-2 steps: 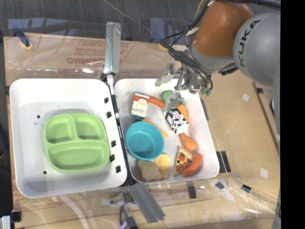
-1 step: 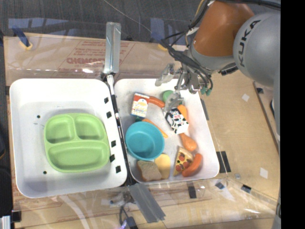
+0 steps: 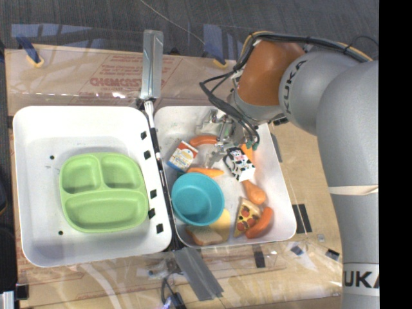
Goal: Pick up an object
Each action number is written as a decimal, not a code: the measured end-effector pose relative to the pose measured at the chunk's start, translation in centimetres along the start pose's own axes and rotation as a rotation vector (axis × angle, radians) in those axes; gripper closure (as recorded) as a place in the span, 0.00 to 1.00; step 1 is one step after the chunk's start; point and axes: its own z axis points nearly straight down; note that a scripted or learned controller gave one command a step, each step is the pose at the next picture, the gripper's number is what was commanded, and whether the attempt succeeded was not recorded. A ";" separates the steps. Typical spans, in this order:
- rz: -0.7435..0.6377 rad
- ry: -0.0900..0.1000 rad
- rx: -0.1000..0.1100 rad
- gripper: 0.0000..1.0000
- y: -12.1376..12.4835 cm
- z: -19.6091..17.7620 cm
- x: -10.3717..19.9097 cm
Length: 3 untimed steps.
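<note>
The gripper (image 3: 226, 136) hangs low among toys in the right bin (image 3: 281, 184).

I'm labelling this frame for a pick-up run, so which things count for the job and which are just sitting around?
Part of the job:
gripper, down in the right bin
blue bowl
black-and-white cow toy
pizza slice toy
small carton

Lying about:
green divided plate
left bin under it

Toys crowd the right bin (image 3: 282, 192); left bin's (image 3: 32, 172) margins around green tray (image 3: 102, 192) lie open.
</note>
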 end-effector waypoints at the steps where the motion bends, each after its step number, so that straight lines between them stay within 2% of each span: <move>1: -0.008 -0.008 0.001 1.00 0.3 -1.4 -0.3; 2: 0.112 -0.002 0.000 1.00 2.5 -0.2 4.9; 3: 0.275 -0.006 0.001 1.00 -1.7 -0.3 4.0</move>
